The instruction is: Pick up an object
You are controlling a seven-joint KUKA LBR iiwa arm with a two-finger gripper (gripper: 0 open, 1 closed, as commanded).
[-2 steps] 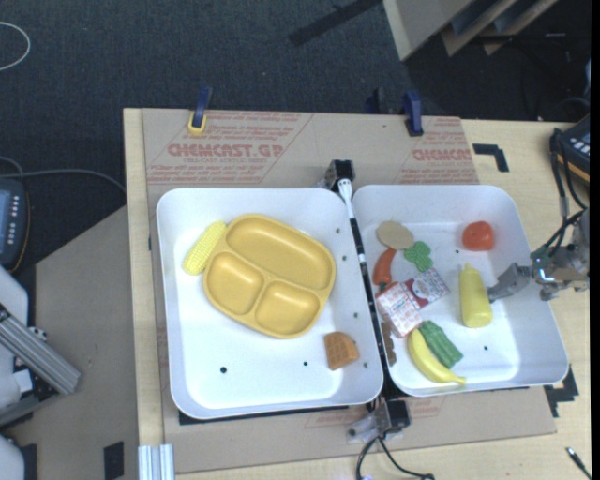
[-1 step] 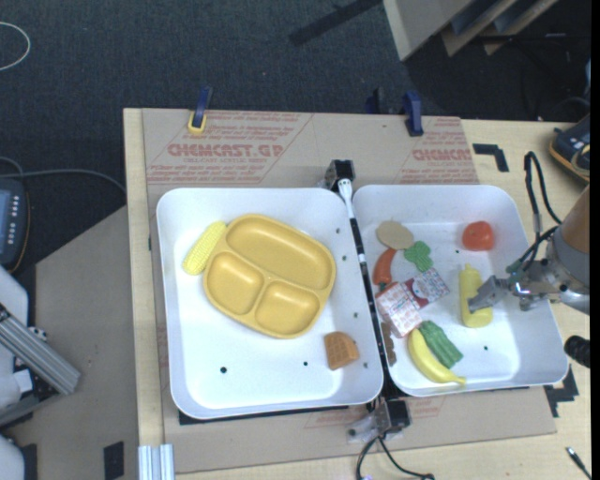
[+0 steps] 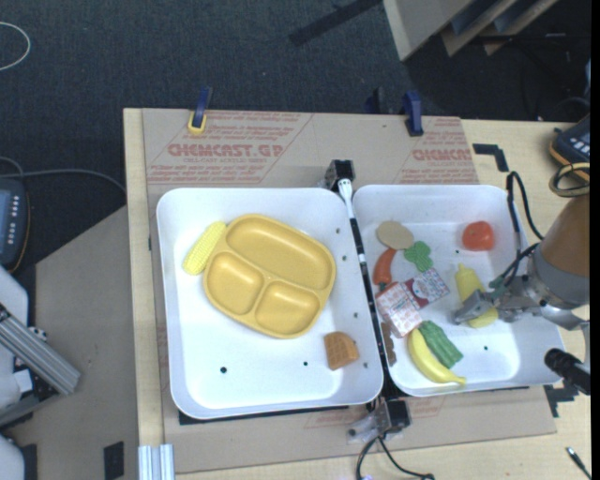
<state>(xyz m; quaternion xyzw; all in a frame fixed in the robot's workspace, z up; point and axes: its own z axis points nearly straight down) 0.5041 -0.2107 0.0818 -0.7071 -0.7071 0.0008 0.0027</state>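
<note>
- the gripper [image 3: 472, 311] sits low in the right bin [image 3: 441, 199]; whether its jaws are parted or clenched cannot be told from here.
- a small yellow piece [image 3: 466, 280] lies just beside the jaws.
- a banana [image 3: 429, 359] and green vegetable [image 3: 439, 343] lie just below them.
- a red tomato [image 3: 478, 235] rests above.

Dark carpet floor [image 3: 141, 56], wooden bench [image 3: 281, 141], possibly a cardboard box [image 3: 459, 23] behind
</note>
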